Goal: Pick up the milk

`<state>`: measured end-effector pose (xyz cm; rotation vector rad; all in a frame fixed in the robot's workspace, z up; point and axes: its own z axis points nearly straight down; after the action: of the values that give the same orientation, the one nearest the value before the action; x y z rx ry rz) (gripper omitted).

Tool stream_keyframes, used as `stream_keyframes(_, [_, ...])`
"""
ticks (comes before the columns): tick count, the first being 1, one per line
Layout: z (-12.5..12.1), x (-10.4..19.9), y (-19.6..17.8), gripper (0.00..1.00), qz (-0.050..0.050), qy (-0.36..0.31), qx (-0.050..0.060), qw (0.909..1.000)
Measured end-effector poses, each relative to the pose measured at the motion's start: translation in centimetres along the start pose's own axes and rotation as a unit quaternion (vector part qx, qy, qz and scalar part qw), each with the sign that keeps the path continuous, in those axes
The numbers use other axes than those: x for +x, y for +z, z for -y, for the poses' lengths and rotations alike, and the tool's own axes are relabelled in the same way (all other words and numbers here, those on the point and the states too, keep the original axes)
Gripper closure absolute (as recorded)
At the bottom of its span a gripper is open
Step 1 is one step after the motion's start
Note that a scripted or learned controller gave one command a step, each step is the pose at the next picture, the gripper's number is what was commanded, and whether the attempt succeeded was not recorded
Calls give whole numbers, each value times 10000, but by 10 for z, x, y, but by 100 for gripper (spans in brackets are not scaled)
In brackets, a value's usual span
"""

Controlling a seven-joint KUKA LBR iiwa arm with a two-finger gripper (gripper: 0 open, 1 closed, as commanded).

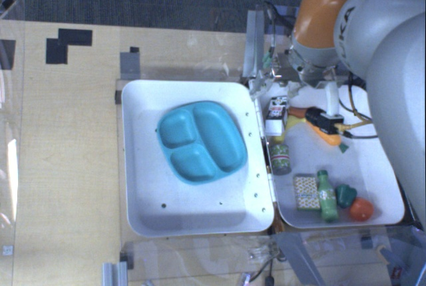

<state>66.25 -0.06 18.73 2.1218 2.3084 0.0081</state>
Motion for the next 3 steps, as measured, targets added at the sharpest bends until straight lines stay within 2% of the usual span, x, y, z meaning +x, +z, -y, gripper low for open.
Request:
stream_keyframes(1, [-8, 2, 0, 0, 3, -186, -3, 9998])
stream_keyframes(3, [-9, 13, 0, 0, 1, -313, 4, 9995])
